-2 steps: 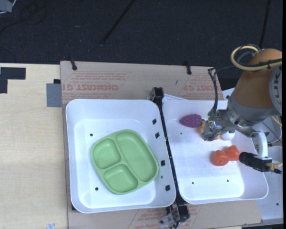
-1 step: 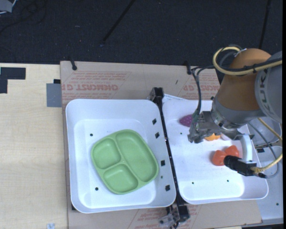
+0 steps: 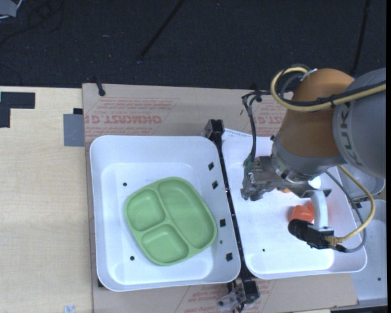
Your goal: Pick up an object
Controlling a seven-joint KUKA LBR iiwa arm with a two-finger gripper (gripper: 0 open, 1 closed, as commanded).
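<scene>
The grey arm with its orange band is seen reaching over the right shallow white bin [image 3: 352, 266], its dark two-finger gripper [image 3: 253, 189] lowered near that bin's left wall. Whether anything is clasped cannot be told (the tips are too dark and small). A small orange object [image 3: 303, 212] lies on the bin floor, apart from the gripper, toward the right. A green three-compartment plastic plate [image 3: 170, 221] rests flat in the left white bin [image 3: 111, 168].

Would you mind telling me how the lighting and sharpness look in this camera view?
In the camera view, lighting is even and soft: the green divided plate is crisp in the left bin; the white right bin looks bright, nearly washed out; the arm shades the orange object; the background is dark.
</scene>
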